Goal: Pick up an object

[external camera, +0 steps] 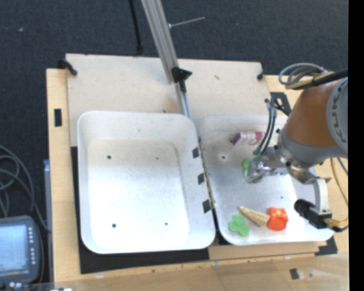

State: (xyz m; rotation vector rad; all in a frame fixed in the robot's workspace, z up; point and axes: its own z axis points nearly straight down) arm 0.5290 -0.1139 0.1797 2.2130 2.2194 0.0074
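The right bin point(227, 132) holds several small objects. A pink and white piece point(247, 137) lies near its far wall. Close to the front wall sit a green clover-shaped piece point(238, 225), a tan cone point(253, 216) and an orange-red piece point(277, 219). My gripper point(253, 172) hangs low over the middle of this bin, reaching in from the right. A small green object point(246, 164) shows right at the gripper's left side, partly hidden by it. I cannot see whether that object is held.
The left bin point(139, 180) stands beside the right one with a narrow gap between them. A slanted metal pole point(161, 32) rises from the bench behind the bins. Cables and a black bracket point(312, 214) hang off the arm at the right bin's right edge.
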